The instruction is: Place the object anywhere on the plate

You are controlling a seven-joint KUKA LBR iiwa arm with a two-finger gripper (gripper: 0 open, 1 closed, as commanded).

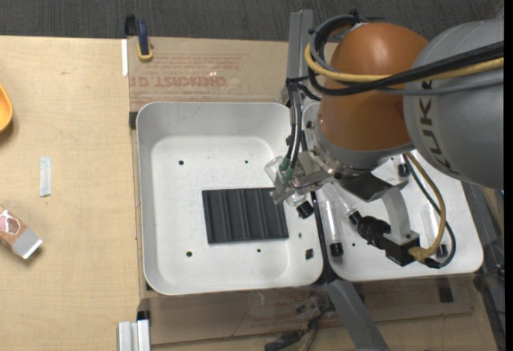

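Observation:
A black ribbed plate (244, 215) lies flat on the floor of the left white bin (160, 181), toward its right side. My arm's orange band (369, 85) and grey wrist hang over the divide between the two bins and cover much of the right bin (461, 249). The gripper (288, 189) hangs below the wrist at the plate's upper right corner, tangled in view with cables. A small greenish bit (284, 173) shows beside it; I cannot tell whether it is an object or wiring.
On the wooden bench to the left lie a small white strip (45, 177), a wrapped packet (18, 234) and part of an orange thing (4, 109). A blue clamp (140, 35) sits behind the left bin on the cardboard.

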